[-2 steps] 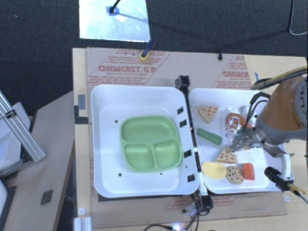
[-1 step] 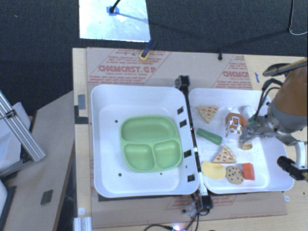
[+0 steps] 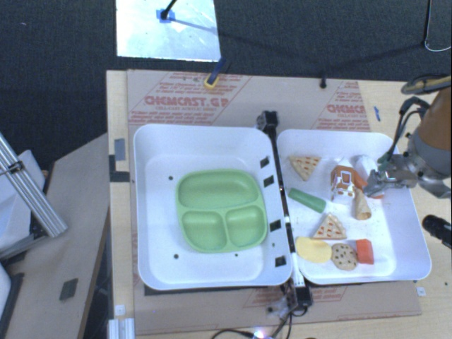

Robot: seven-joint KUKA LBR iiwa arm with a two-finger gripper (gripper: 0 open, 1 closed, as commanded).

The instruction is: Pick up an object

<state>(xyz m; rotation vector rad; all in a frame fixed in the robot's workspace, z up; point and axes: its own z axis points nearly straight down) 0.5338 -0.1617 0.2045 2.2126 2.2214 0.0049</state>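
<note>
Claw (image 3: 374,183) low at 3 o'clock edge of right bin (image 3: 409,260); clenched or released, cannot tell. Nearest targets: cone (image 3: 361,205) at claw's 7 o'clock, house-shaped toy (image 3: 343,181) at its 9. Risk: crowded pieces, claw may nudge neighbour, close on nothing.

Dark carpet around a pale wooden bench

A printed cardboard sheet (image 3: 191,97) covers the bench (image 3: 85,189); a shiny metal plate (image 3: 167,20) lies on the carpet (image 3: 49,48) beyond its far edge.

green divided plate (image 3: 219,210) | in left bin (image 3: 152,189) | foil sheet (image 3: 167,20) beyond
</note>
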